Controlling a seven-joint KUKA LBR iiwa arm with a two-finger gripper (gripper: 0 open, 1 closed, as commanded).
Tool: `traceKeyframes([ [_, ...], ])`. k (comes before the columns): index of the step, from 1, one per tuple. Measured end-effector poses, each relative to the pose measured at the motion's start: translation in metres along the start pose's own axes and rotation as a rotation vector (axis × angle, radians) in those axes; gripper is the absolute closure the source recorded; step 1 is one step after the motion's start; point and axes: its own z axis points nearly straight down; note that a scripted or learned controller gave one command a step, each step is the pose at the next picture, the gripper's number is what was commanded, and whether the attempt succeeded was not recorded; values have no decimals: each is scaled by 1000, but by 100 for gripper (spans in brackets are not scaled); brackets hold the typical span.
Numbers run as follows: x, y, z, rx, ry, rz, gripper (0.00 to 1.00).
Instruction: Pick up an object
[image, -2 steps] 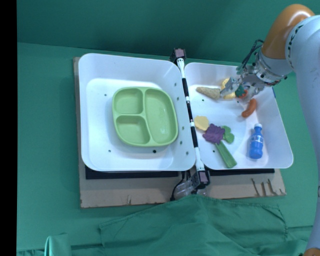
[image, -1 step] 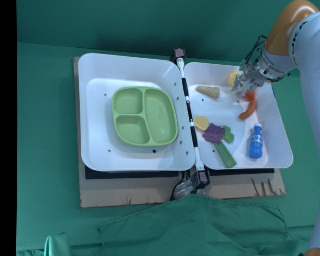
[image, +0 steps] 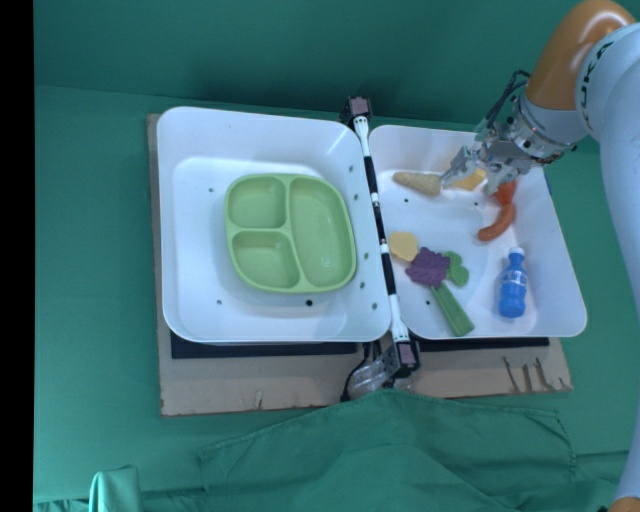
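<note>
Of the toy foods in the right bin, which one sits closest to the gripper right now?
The orange wedge, right under the gripper near the bin's far edge. The tan piece lies further left; the blue bottle and purple grapes lie nearer the camera.

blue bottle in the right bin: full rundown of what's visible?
The blue bottle is a small toy-like bottle that looks like plastic, with a blue body, a white cap and a pale band around its middle. It lies flat on the floor of the right bin, cap pointing toward the far side, near the bin's right wall. It touches no other item; the hand is well away, at the far end.
</note>
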Motion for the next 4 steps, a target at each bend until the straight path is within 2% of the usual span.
traceKeyframes([
  [1,14,-3,7,15,-2,1,0],
  [2,0,-53,12,1,-8,6,0],
  [3,25,-88,11,-2,-12,5,0],
  [4,49,-105,11,-4,-13,5,0],
])
